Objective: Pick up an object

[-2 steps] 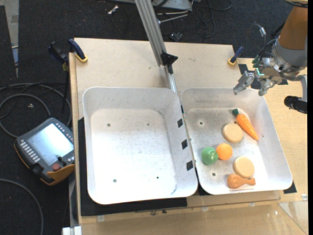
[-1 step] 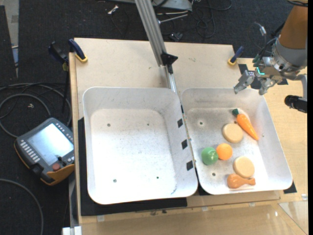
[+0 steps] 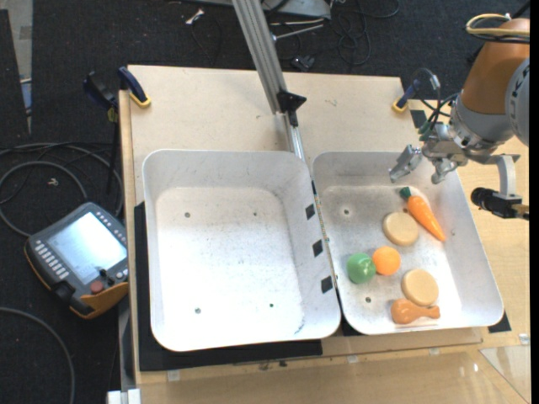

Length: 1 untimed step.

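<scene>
Since the carrot [image 3: 424, 214] lies slantwise at the far end of the right bin [image 3: 480, 259], closest of the toys to the tool [image 3: 424, 167], it seems the likely target; the tool hangs above it, fingers apart and holding nothing (other toys cluster nearer the bench's [image 3: 219, 112] front edge).

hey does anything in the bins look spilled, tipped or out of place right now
Nothing stands out. The carrot, two tan discs, green and orange balls and drumstick all lie inside the right bin.
</scene>
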Tool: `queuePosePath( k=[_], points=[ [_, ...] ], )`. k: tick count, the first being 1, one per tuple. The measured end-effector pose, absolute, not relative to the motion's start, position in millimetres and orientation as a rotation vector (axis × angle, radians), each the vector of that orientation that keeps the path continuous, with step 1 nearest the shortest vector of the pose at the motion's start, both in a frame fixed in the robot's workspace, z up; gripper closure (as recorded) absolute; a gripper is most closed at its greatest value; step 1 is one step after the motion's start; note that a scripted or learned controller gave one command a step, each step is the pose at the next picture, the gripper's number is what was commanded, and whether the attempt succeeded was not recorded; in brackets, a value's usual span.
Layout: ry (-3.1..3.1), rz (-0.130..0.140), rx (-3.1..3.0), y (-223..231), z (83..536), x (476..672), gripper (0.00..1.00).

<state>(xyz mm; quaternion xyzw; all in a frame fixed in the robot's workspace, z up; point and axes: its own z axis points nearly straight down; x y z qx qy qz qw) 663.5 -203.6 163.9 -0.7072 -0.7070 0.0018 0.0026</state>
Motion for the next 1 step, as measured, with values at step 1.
queuePosePath(
  k=[1],
  points=[
    [-2.218,0.005,-2.219,-203.7,118.8,656.9,0.00]
  ],
)
